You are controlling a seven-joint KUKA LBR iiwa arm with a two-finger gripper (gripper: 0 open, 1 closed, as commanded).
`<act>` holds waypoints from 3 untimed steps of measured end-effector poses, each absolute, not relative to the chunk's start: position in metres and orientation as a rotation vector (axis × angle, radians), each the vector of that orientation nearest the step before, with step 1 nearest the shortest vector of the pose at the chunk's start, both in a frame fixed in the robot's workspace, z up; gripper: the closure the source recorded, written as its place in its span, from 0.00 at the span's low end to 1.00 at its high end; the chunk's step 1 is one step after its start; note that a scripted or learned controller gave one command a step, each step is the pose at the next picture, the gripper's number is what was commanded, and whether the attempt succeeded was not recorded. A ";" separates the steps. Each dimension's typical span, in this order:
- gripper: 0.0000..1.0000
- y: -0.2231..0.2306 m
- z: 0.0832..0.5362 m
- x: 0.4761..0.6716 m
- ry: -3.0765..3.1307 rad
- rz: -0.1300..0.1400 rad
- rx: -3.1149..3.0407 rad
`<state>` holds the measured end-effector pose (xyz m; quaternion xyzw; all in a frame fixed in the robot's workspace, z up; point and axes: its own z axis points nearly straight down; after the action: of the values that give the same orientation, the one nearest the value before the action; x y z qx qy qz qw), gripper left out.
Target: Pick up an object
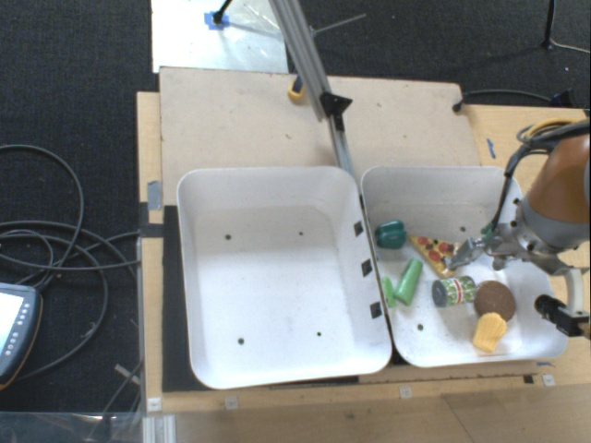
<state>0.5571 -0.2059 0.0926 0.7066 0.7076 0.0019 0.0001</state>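
Nearest the front rim of the right bin (434, 363) lies a yellow piece (489, 331). Gripper (471, 252) hovers beside the pizza slice (434, 250), which points toward the bin's back-left corner; grip state apparently indeterminate.

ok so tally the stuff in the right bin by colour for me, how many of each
green: 3 - teal cup, green bottle, green can
brown: 1 - brown ball
yellow: 1 - yellow block
mixed yellow and red: 1 - pizza slice
total: 6
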 end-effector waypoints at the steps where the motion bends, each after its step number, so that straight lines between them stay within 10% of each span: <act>1: 1.00 -0.207 0.106 0.559 2.219 0.009 2.214; 3: 1.00 -0.205 0.208 0.560 2.223 0.005 2.210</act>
<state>0.5599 -0.2052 0.2082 0.7051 0.7091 0.0017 0.0035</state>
